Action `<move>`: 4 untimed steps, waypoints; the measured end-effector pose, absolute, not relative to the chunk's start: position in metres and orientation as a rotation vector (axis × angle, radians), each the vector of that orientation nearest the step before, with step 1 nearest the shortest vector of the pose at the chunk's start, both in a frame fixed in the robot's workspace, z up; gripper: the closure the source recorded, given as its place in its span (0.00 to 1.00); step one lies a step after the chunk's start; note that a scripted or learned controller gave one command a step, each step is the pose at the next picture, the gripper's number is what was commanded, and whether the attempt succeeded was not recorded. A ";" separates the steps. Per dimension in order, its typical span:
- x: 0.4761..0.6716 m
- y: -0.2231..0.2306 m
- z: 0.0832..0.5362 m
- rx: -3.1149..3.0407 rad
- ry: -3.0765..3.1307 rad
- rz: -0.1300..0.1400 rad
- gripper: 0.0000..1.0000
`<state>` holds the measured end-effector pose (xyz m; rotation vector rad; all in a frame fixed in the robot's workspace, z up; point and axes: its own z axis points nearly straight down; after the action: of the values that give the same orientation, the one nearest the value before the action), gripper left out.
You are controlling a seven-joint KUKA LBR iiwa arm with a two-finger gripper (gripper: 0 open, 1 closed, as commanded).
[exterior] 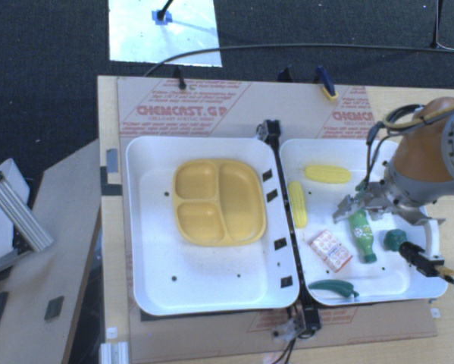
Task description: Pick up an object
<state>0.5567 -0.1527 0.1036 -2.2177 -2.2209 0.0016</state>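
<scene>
The wooden counter (234, 97) sat on dark carpet (45, 51). The arm (427, 154) hid the right bin's (378, 290) far corner. The jaws' state by the green bottle (362, 236) couldn't be told.

Def a robotics lab, not a home or kitchen. Wooden bench (234, 89) w/ two white bins (147, 226) clipped side by side, sitting on a sheet printed CHEMCAST GP (183, 111). Cables (302, 48) run across dark carpet (45, 51), alu framing (14, 211) at the left edge, a grey/orange industrial arm (431, 154) over plastic toy food like the corn (327, 174). Test rig basically.
</scene>
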 end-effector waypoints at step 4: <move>0.558 -0.106 0.217 -2.210 -2.232 -0.003 1.00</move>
<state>0.5579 -0.1056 0.2169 -2.2104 -2.2321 -0.0034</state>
